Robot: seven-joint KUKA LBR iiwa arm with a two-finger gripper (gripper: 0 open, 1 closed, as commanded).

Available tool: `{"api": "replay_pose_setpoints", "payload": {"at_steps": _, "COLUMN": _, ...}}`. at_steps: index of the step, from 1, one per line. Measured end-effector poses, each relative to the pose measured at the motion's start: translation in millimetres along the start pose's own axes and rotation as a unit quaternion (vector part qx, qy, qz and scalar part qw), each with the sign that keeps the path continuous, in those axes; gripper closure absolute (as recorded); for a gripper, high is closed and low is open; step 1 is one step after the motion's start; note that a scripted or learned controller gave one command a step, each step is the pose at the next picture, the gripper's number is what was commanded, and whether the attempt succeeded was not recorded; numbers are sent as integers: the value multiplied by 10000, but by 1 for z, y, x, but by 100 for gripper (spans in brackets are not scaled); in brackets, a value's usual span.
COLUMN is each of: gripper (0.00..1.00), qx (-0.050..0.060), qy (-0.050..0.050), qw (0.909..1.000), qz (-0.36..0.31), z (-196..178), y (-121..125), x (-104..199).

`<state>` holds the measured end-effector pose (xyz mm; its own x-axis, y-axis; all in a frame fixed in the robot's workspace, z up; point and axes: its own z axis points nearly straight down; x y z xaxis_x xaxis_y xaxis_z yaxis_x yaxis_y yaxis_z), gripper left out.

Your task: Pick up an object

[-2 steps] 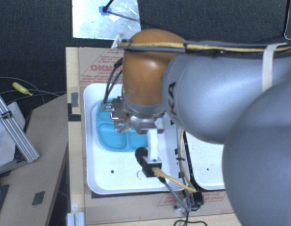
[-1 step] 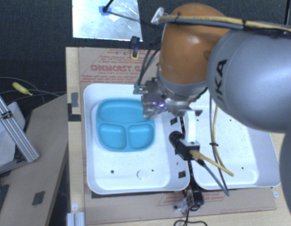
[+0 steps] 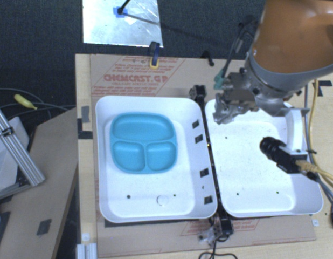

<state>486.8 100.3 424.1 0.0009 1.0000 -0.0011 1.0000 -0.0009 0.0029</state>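
Note:
A light blue plate (image 3: 143, 143) with three compartments lies flat in the left white bin (image 3: 107, 198), toward its back. My gripper (image 3: 227, 113) hangs over the back left corner of the right white bin (image 3: 263, 198), close to the wall between the two bins. It is well to the right of the plate and apart from it. Nothing shows under its metal tips. The grey arm with its orange band (image 3: 296, 26) covers the back right of that bin.
A small pale round thing (image 3: 163, 200) lies near the left bin's front wall. Both bins rest on a cardboard sheet (image 3: 134, 74). A shiny metal sheet (image 3: 120, 15) lies behind it. An aluminium frame (image 3: 15, 150) stands at the far left.

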Motion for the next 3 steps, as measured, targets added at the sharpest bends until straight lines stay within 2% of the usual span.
{"api": "replay_pose_setpoints", "payload": {"at_steps": 1, "gripper": 100, "qx": -3, "qy": 16, "qw": 10000, "qz": -38, "z": 11, "y": 0, "x": 96}}
{"api": "replay_pose_setpoints", "payload": {"at_steps": 2, "gripper": 100, "qx": 1, "qy": 8, "qw": 10000, "qz": -11, "z": -29, "y": 0, "x": 28}}
{"api": "replay_pose_setpoints", "payload": {"at_steps": 3, "gripper": 100, "qx": 2, "qy": 12, "qw": 10000, "qz": -24, "z": -11, "y": 6, "x": 74}}
